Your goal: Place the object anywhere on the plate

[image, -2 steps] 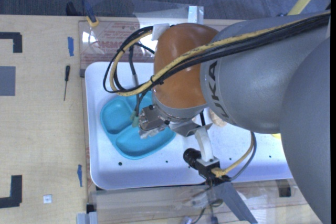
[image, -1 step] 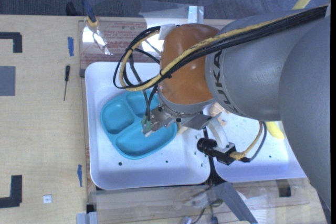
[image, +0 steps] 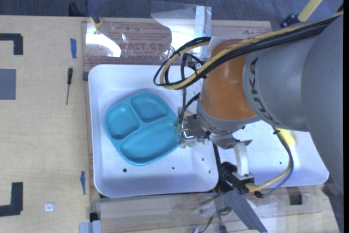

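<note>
A blue plate (image: 142, 127) with 3 compartments lies in the left white bin (image: 109, 172), white floor open around its left and lower sides. At its right rim sits the pincer (image: 182, 129) with something small and green beside it; I cannot tell its opening. "KUKA" reads on the arm (image: 262, 90). The wooden tabletop (image: 38, 133) lies left.

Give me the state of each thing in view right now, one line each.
Blue plate: lying flat in the left bin, three compartments, nothing visible in them.
Left bin: holds the plate.
Gripper: at the plate's right edge, low over the bin; fingers hidden by the wrist.
Object to place: cannot tell; only a small green bit shows beside the gripper.
Right bin: mostly covered by the arm.
</note>
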### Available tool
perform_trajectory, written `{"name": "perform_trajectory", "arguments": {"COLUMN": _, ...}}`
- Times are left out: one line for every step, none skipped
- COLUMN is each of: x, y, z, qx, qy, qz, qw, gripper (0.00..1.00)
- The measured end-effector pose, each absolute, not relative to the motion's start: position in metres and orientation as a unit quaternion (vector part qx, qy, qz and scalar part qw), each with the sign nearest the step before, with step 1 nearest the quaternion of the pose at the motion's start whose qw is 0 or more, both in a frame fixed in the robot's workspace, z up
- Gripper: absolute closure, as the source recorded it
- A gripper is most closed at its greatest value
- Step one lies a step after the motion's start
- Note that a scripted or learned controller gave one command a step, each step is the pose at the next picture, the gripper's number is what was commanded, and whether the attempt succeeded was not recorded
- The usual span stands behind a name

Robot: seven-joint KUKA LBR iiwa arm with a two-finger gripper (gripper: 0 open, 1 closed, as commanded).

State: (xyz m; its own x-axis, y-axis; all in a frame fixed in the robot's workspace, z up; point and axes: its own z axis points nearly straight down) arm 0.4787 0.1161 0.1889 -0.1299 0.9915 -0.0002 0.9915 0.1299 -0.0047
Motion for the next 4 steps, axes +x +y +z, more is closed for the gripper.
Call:
{"name": "perform_trajectory", "arguments": {"x": 0.477, "y": 0.097, "z": 0.102, "qx": -0.555, "qy": -0.832, "qz": 0.0025, "qw": 0.003, "gripper": 1.0}}
{"name": "perform_trajectory", "arguments": {"x": 0.481, "y": 0.165, "z": 0.089, "qx": -0.533, "qy": -0.846, "qz": 0.0007, "qw": -0.003, "gripper": 1.0}}
{"name": "perform_trajectory", "arguments": {"x": 0.483, "y": 0.189, "z": 0.089, "qx": -0.458, "qy": -0.889, "qz": 0.0016, "qw": -0.004, "gripper": 1.0}}
{"name": "perform_trajectory", "arguments": {"x": 0.482, "y": 0.195, "z": 0.089, "qx": -0.454, "qy": -0.891, "qz": -0.0018, "qw": -0.002, "gripper": 0.0}}
